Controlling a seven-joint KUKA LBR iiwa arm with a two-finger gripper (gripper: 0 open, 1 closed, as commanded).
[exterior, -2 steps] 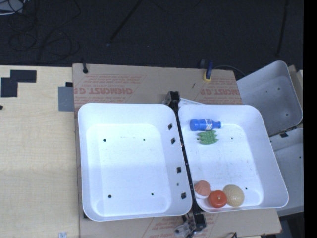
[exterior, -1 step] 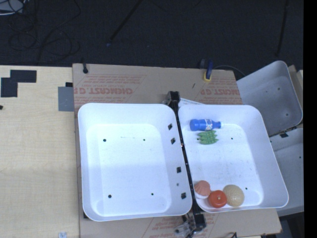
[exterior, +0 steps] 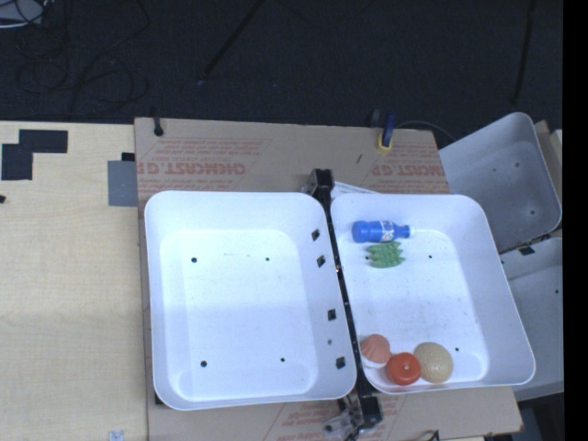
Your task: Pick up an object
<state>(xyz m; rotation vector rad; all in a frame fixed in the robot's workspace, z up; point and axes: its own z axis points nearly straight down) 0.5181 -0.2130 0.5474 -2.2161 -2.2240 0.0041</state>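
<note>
From my feed the right bin (exterior: 501, 283) has a blue bottle (exterior: 379, 231) lying near its far edge with a small green thing (exterior: 385, 255) just beside it, too blurry to identify. Three roundish objects crowd the near corner: pinkish (exterior: 375, 347), red (exterior: 402, 368), tan (exterior: 434, 361). Can't tell anything about the hand.

Two white bins (exterior: 234, 211), one blue bottle (exterior: 378, 231), one green toy (exterior: 385, 255), three balls (exterior: 403, 368).

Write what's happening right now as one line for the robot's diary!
stage: nothing picked yet | right bin: blue bottle, green toy, pink ball, red ball, tan ball | left bin
</note>
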